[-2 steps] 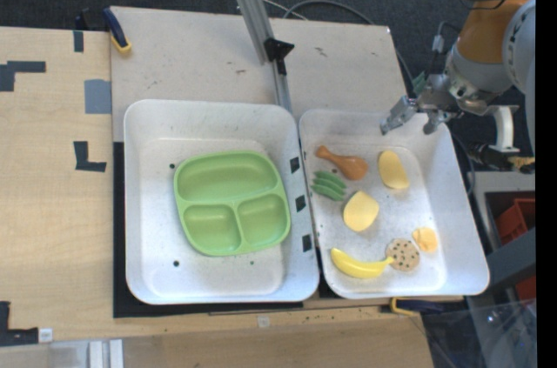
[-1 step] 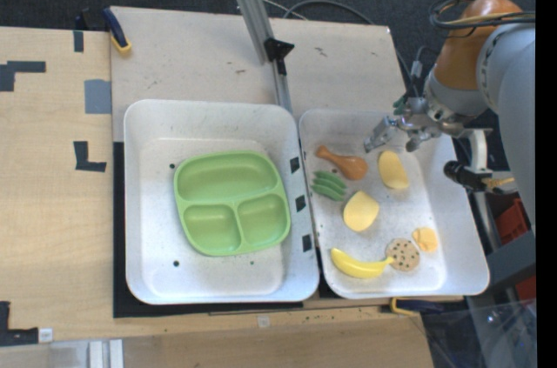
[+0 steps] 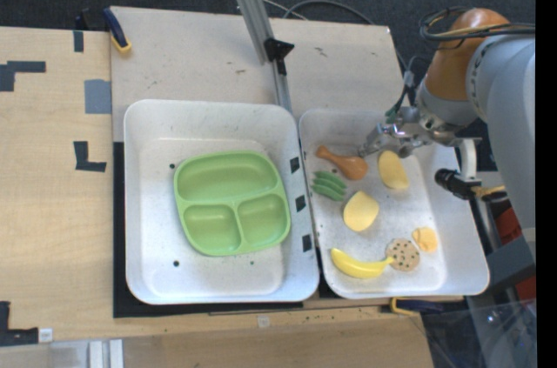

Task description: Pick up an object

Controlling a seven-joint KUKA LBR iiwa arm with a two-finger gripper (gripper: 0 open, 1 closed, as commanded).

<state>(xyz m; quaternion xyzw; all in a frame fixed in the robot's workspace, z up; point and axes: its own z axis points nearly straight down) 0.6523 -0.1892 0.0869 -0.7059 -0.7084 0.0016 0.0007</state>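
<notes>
White plastic bins sit side by side on the counter (image 3: 200,53). The left bin (image 3: 139,184) carries a green divided plate (image 3: 231,203) lying flat near its middle. The right bin (image 3: 452,262) holds the toy food: a brown drumstick (image 3: 342,163) near the upper left, a green ridged piece (image 3: 330,185) just below it, a yellow lemon-like piece (image 3: 393,170) to the right, a yellow chunk (image 3: 360,211) in the middle, a banana (image 3: 358,265) along the front edge, a speckled cookie (image 3: 402,254) touching the banana's right end, and a small orange piece (image 3: 426,239) just beside the cookie.

The gripper (image 3: 393,135) hangs low over the upper part of the right bin, just above the lemon-like piece and right of the drumstick (whether it is released or clenched I cannot tell, and nothing visibly sits in its grasp).
</notes>
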